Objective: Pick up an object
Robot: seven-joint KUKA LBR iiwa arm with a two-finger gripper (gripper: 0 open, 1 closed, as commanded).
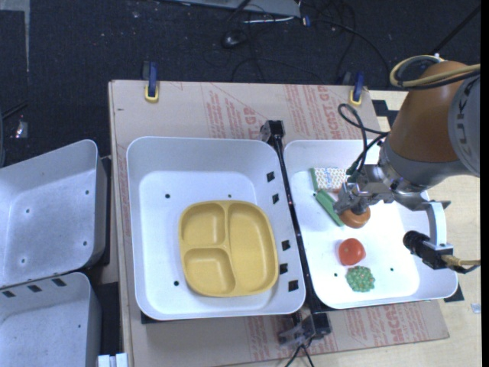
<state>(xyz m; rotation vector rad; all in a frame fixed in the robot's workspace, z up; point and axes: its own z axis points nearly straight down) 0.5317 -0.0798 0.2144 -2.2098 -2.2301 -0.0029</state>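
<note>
Near the bottom of the frame, we see a green ball [360, 279] and a red ball [351, 251] lying loose in the right bin [428, 281]. Above them the claw [353, 202] sits low over an orange object [355, 217]; whether it pinches it we cannot tell, so we judge the pick unfinished. A yellow divided plate [228, 248] fills the left bin [153, 205]. Beyond, the clamped cardboard counter [214, 105] meets dark floor and cables [252, 21].

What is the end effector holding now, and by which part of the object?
It cannot be told. The end effector sits directly over an orange object in the right bin, hiding any contact.
</note>
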